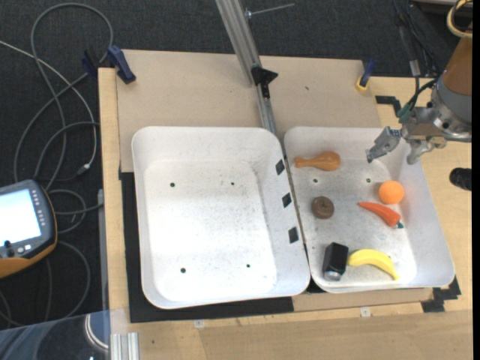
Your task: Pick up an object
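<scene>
The right bin (435, 238) holds several objects: a tan gourd-shaped piece (319, 160) at the back, a brown round disc (323, 207) in the middle, an orange ball (391, 192), an orange carrot (380, 213), a yellow banana (373, 262) and a black block (334, 260) at the front. My gripper (397, 149) hangs over the bin's back right part, above and behind the orange ball. Its two fingers are spread apart with nothing between them.
The left bin (150, 156) lies beside the right one. A slanted metal rail (240, 36) runs down to the gap between the bins. Blue clamps (120, 64) sit on the bench's back edge. A handheld pendant (22, 223) lies at the far left.
</scene>
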Available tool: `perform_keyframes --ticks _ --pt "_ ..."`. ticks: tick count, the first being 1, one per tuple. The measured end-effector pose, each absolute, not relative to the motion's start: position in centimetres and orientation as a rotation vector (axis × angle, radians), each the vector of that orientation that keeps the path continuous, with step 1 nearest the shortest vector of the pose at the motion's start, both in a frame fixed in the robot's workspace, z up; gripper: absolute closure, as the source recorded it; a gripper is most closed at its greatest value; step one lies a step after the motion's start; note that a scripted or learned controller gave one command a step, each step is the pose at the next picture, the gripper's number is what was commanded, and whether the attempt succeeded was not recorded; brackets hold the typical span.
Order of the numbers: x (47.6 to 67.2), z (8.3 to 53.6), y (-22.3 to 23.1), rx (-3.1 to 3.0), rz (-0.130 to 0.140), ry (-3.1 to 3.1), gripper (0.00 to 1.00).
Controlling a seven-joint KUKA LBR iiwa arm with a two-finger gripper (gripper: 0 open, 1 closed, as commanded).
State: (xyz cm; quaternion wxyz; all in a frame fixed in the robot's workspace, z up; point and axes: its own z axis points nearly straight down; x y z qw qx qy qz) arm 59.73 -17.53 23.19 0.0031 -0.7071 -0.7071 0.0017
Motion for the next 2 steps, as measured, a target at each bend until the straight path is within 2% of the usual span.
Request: perform_keyframes --ticks 2 --pt "59.2 13.3 -18.4 -2.216 0.005 -2.216 0.00"
